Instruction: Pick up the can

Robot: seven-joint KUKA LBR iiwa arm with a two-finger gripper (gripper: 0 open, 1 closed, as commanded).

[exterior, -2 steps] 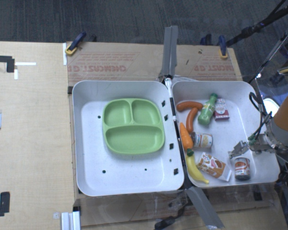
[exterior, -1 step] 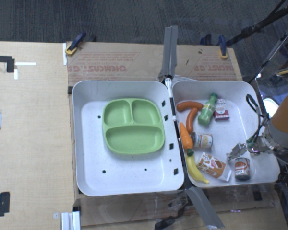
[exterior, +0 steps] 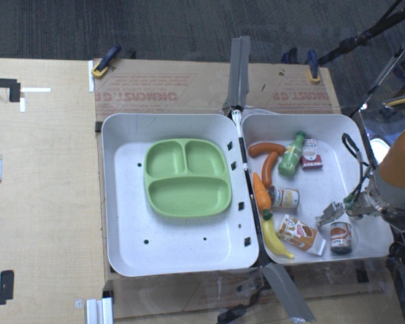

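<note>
A small red-labelled can stands near the front right corner of the right bin. A second, silver can with a pale label lies on its side near the bin's middle, next to a carrot. My gripper comes in from the right edge and hangs just up and left of the red can, close to its top. Nothing shows between its metal tips. The arm's orange band is at the right edge.
The right bin also holds two sausages, a green bottle, a red and white carton, a carrot, a banana and a snack packet. A green divided plate lies in the left bin.
</note>
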